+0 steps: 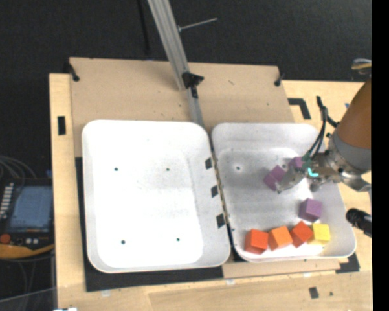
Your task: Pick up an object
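**Clearly a crowded corner: gripper low over a purple block in the right bin**

Camera view. Seen from above, the grey arm with its orange band (357, 125) reached in over the right edge of the right shallow white bin (259, 135), and its two-finger gripper (296, 173) sat low beside a small purple cube-shaped block (276, 177) near the bin's middle. The block touched or nearly touched the tip of the tool, yet whether it was truly between the fingers, or whether they were spread or closed, could not be told from this slant.

The likeliest failure, as I judged it, was a nudge rather than a grasp: a fingertip landing on the block's top or side would shove it toward the bin's left wall. A second purple block (311, 208) lay just toward the front edge, apart from the first. Along the front edge ran a tight row: an orange-red block (257, 240), an orange block (280, 236), another orange-red block (301, 232) and a yellow block (321, 231), too closely packed for easy finger entry.

Open floor lay toward the right bin's back-left corner, and across the left shallow white bin (149, 193).
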